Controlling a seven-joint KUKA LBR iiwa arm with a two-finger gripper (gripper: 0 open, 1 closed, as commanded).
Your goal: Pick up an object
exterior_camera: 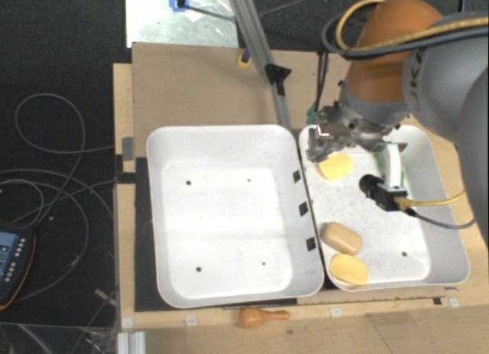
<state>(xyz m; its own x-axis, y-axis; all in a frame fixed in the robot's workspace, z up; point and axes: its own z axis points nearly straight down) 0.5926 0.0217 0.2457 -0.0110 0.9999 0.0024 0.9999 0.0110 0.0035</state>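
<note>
The brown bench (pixel 191 89) bears two white bins. In the right bin (pixel 452 257), right of centre, a pale yellow piece (pixel 336 167) lies just beneath the gripper (pixel 319 144); open or closed, I cannot tell. It sits near the bin's left wall, so a grab might clip the wall or nudge the piece away. Lower down lie a tan lump (pixel 341 238) and another yellow piece (pixel 348 270), well clear.

An orange pear-shaped toy (pixel 263 316) lies on the bench (pixel 199 85).

My arm (pixel 451 69) reaches in from the right, bent downward at the orange band (pixel 386 39). My gripper (pixel 322 144) hangs low, pointing down.
</note>
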